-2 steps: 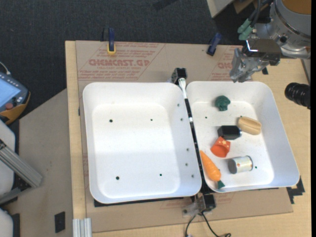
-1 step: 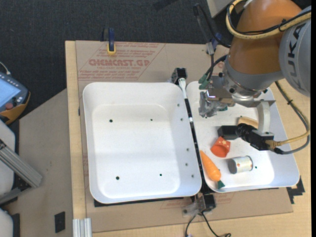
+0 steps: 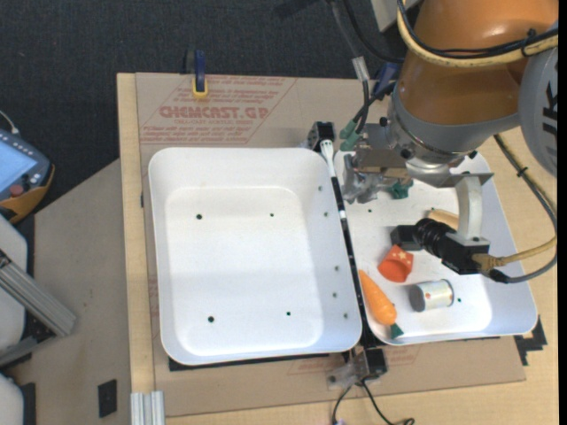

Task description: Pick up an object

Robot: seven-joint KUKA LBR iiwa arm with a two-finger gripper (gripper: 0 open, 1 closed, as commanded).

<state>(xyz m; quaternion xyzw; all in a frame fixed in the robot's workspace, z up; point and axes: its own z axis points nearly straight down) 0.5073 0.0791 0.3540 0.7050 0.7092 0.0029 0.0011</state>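
The arm (image 3: 469,60) hangs over the right bin (image 3: 509,312) at 2 o'clock, its gripper (image 3: 372,184) low near the bin's upper left corner; I cannot tell how the jaws stand. At 5 o'clock in that bin lie a carrot (image 3: 379,301), a red piece (image 3: 397,264) and a silver cylinder (image 3: 431,296). The left bin (image 3: 239,255) sits beside it.

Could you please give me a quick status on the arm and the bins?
Gripper low in right bin, fingers unclear. Carrot, red piece, silver cylinder loose.
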